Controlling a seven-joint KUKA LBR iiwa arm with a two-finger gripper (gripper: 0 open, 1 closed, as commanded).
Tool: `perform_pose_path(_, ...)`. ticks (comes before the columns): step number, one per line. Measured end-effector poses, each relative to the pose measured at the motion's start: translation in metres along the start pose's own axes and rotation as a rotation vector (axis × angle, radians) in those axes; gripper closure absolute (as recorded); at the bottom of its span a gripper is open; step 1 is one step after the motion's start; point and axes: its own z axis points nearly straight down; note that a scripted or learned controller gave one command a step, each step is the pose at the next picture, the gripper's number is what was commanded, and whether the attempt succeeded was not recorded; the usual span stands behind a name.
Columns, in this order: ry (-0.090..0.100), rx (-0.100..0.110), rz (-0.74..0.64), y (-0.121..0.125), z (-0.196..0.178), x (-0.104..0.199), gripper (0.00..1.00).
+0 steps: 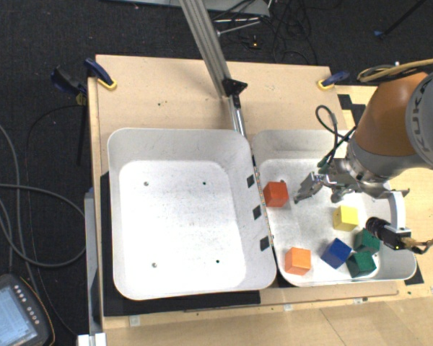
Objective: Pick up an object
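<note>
My gripper hangs over the middle of the right bin, its dark fingers spread open and holding nothing. A red-orange block lies just left of the fingers, near the bin's left wall. A yellow block sits below and right of the gripper. Along the front of the bin lie an orange block, a blue block and two green blocks.
The left bin stands beside the right one, their walls meeting at a divider with black clips. A metal pole slants in from the top. Clamps sit at the bench's back corners.
</note>
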Motion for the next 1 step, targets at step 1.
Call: perform_pose_path(1,0.0,-0.001,0.0,-0.0041,0.0464,0.0071,0.0)
